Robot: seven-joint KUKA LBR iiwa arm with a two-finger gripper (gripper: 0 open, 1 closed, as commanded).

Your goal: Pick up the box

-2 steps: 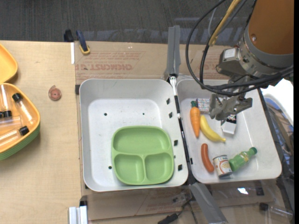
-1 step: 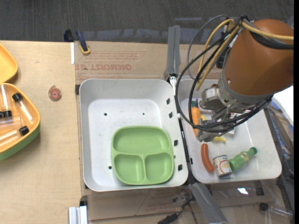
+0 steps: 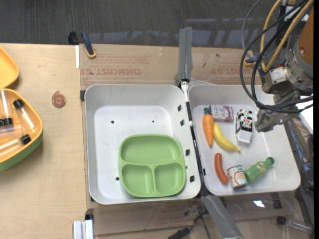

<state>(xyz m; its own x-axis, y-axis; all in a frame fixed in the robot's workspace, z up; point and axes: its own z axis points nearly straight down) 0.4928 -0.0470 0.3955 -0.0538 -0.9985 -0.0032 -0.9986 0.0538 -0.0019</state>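
A small pink box (image 3: 221, 113) lies flat at the back of the right bin (image 3: 284, 180), just right of the carrot's top. To its right stands a white carton with black cow spots (image 3: 244, 123). My gripper (image 3: 262, 120) hangs at the bin's right side, just right of the carton and apart from the pink box. Nothing shows in its grasp.
The right bin also holds a carrot (image 3: 208, 128), a banana (image 3: 225, 138), a sausage (image 3: 221, 168), a small can (image 3: 237, 177) and a green bottle (image 3: 259, 169). A green divided plate (image 3: 152, 164) lies in the left bin (image 3: 99, 133). Cables (image 3: 264, 44) loop above the wrist.
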